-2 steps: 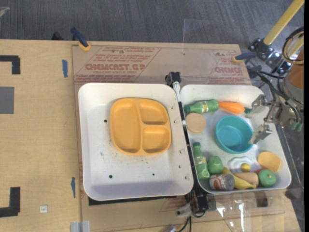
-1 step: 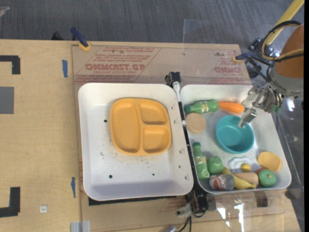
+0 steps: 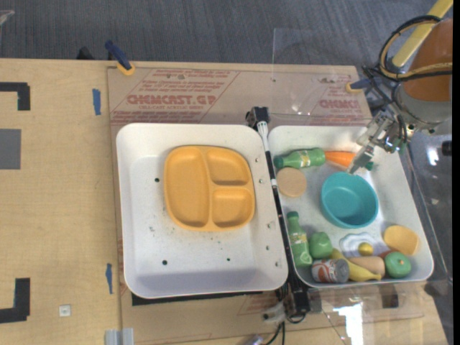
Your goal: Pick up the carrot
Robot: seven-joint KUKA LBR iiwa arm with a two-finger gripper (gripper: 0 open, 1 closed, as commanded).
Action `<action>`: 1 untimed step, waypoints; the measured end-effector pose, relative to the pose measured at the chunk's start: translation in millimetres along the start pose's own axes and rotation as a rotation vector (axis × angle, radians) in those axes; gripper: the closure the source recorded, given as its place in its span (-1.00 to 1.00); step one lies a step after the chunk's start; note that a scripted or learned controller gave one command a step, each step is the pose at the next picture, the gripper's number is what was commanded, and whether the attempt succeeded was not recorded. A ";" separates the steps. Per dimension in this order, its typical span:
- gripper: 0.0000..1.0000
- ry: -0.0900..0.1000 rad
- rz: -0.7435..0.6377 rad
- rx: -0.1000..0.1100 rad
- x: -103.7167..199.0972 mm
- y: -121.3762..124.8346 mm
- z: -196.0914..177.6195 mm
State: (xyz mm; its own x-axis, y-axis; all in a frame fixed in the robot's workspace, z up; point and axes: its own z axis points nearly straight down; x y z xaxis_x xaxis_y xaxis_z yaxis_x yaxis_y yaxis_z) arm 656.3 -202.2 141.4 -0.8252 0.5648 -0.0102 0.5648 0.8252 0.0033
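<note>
I am looking down on the counter (image 3: 57,192), which is carrying two shallow white bins side by side. The left bin (image 3: 136,250) is holding a yellow divided plate (image 3: 210,187). The right bin (image 3: 420,243) is holding the clutter: a teal bowl (image 3: 348,200) in the middle, a green bottle (image 3: 300,158) lying along the far side, a tan round disc (image 3: 292,182) beside it, and along the near side a second green bottle (image 3: 297,239), a green pepper-like piece (image 3: 320,245), a small can (image 3: 330,270), a banana (image 3: 365,267), a green apple-like piece (image 3: 398,264) and a yellow lemon-like piece (image 3: 401,238).

The arm (image 3: 428,63) is reaching in from the right, and the jaws (image 3: 361,160) are hanging low at the far right of the right bin. The carrot (image 3: 338,158) is lying flat on the bin floor, between the far green bottle and the jaws, just behind the bowl. The jaw tips are sitting at the carrot's right end; I cannot tell whether they are apart or closed, nor whether they are touching it.

I am judging the task as barely begun: the approach looks done, while the grasp and the lift are left.
</note>
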 end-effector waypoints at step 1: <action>-1.00 0.006 0.153 0.002 -0.3 5.6 24.2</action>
State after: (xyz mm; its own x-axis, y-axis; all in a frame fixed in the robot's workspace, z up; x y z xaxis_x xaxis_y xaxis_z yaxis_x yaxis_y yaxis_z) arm 659.9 -197.8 117.2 -0.7297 0.6838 -0.0039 0.6838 0.7297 0.0022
